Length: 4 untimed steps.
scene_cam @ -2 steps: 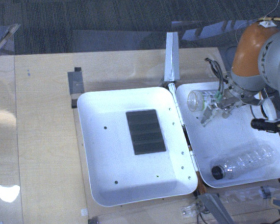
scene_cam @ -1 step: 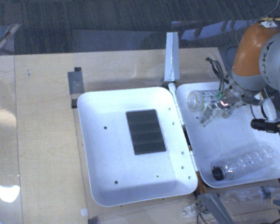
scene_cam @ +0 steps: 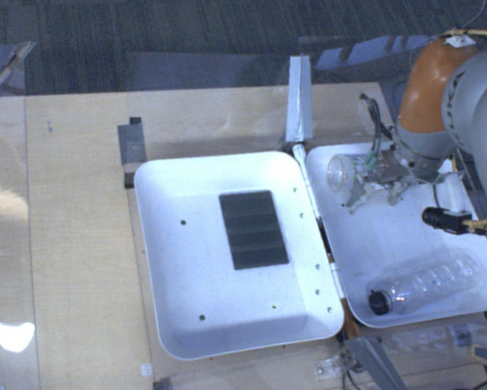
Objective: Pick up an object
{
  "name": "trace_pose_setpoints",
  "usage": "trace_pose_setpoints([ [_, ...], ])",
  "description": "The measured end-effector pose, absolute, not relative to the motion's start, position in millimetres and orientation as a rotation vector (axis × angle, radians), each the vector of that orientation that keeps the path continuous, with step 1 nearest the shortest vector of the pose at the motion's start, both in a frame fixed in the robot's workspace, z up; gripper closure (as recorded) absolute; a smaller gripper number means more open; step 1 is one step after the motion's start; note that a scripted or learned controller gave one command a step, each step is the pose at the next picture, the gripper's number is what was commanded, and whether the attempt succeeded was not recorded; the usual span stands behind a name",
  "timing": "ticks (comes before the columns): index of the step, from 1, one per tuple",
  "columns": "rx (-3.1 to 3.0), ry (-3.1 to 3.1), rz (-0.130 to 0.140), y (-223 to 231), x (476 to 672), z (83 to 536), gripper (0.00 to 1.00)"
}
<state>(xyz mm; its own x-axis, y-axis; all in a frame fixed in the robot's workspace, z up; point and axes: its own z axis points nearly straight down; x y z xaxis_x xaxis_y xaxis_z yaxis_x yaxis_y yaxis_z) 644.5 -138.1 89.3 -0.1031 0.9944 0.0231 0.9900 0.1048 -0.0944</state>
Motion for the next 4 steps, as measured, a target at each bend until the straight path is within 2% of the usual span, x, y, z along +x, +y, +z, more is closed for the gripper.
trace_pose_setpoints([
  [1, -2.057, -2.310, 0.029, -202, 651.3, 147, 0.00],
  [2, -1.897, -2.438, 0.064, -213, 649.0, 82, 0.00],
  [3, -1.970, -2.452, -0.001, -203, 620.1, 87, 0.00],
  [4, -1.926, -2.451, 0.044, -184, 634.2, 86, 0.00],
])
